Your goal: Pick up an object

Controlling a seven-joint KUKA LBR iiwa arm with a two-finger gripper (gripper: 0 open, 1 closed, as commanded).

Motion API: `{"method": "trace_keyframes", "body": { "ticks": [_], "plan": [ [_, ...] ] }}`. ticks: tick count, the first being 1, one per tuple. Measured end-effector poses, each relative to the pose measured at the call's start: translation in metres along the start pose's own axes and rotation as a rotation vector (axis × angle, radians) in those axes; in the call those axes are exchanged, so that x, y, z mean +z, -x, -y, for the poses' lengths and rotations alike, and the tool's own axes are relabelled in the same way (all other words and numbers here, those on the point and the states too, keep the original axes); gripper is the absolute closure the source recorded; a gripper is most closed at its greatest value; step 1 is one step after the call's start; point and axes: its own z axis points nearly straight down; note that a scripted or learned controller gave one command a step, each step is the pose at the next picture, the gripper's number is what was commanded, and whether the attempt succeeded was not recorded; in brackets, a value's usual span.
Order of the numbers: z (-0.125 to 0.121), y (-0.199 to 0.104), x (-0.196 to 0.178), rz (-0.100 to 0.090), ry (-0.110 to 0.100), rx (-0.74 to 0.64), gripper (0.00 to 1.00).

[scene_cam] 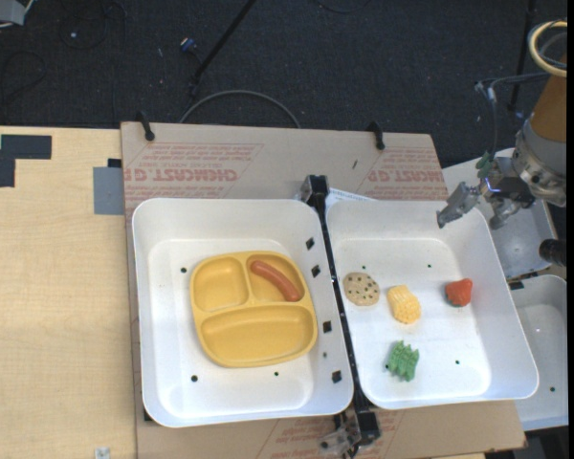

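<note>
A brown cardboard sheet (pixel 268 165) on the bench carries two shallow white plastic bins side by side, the left bin (pixel 163 256) holding a yellow compartmented plastic tray (pixel 253 333) with a reddish toy sausage (pixel 276 278) in its upper right compartment. In the right bin (pixel 478 256) lie a round speckled cookie (pixel 362 288), just right of it a yellow corn piece (pixel 404 304), farther right a small red object (pixel 459 293), and below the corn a green leafy piece (pixel 402 360). The metal two-finger gripper (pixel 483 202) hangs over that bin's upper right rim, fingers spread apart and holding nothing, with the red object nearest, below it and well apart.
</note>
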Motion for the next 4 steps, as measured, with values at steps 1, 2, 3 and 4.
{"method": "trace_keyframes", "body": {
  "ticks": [1,2,3,4],
  "plan": [
    [-0.002,0.0,-0.008,0.003,0.013,-0.003,0.0],
    [-0.002,0.002,0.035,0.002,0.008,-0.002,0.0],
    [0.005,-0.003,0.082,0.001,0.008,-0.003,0.0],
    [0.008,-0.007,0.126,0.001,0.008,-0.002,0.0]
  ]
}}
